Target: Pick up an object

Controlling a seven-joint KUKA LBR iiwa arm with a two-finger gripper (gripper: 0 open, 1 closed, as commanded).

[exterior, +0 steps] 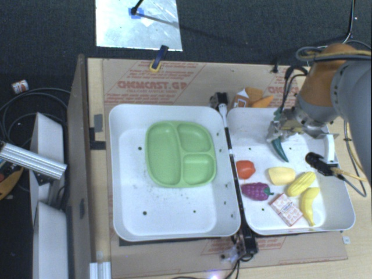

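- My gripper (278,133) sits low in the right bin (256,214), at its upper middle; from this angle I cannot tell its state.
- A dark green pepper (281,150) lies directly under the fingertips, apparently touching them; I see nothing gripped.
- Remaining candidates: tomato (245,168), purple grapes (256,190), lemon (281,175), corn (300,183), banana (310,204), red box (286,208).
- Risk: the pepper is slim and tapered, so it may slide out on closing.
- Risk: the left bin (128,214) holds only a green plate (179,154), too flat to pinch.
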